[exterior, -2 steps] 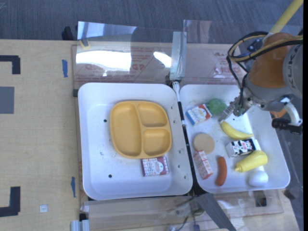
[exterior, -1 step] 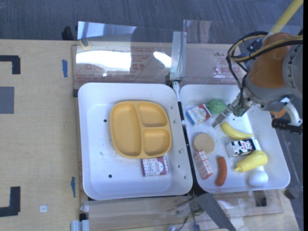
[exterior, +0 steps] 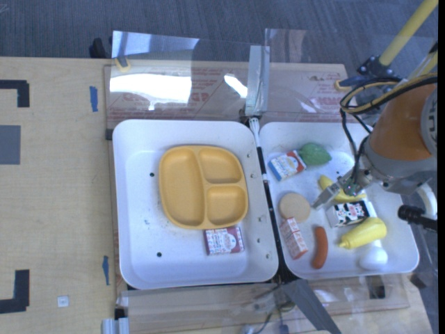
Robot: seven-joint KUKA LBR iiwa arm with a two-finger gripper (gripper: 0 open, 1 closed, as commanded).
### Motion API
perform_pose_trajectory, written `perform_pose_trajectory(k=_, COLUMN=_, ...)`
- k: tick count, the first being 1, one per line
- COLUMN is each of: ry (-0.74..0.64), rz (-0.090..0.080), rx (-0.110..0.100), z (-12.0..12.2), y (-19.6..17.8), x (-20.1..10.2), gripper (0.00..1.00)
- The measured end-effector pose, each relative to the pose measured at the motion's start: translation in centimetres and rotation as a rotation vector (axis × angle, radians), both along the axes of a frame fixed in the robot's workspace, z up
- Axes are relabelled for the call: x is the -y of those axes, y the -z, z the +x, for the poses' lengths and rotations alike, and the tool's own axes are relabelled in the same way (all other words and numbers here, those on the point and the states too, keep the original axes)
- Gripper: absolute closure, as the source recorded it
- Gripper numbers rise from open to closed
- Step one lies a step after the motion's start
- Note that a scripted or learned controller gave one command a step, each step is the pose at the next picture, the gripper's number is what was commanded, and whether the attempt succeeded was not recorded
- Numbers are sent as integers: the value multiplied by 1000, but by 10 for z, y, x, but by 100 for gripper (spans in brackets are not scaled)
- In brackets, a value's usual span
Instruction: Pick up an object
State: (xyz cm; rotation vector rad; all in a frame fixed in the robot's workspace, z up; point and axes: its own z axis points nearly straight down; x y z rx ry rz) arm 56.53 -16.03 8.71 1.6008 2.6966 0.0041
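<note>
Grey gripper [exterior: 338, 188], grip impossible to tell, hangs right of centre above a yellow piece [exterior: 325, 182] in the right bin [exterior: 410, 256]; a tan disc [exterior: 295, 205] lies just left. Descend squarely, centring before closing

The arm [exterior: 403, 127] is cut off by the right edge. A yellow item [exterior: 327, 184] is partly covered by the gripper [exterior: 334, 193], whose fingertips are too small to be read.
</note>
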Motion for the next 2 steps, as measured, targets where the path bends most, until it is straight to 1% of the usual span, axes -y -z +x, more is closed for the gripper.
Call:
perform_pose_trajectory(k=1, ry=1, rz=-3, rx=10, z=3, y=-13, x=1, gripper=100)
perform_pose_trajectory(k=2, ry=45, rz=2, rx=6, z=26, y=-103, x=-66, gripper=100)
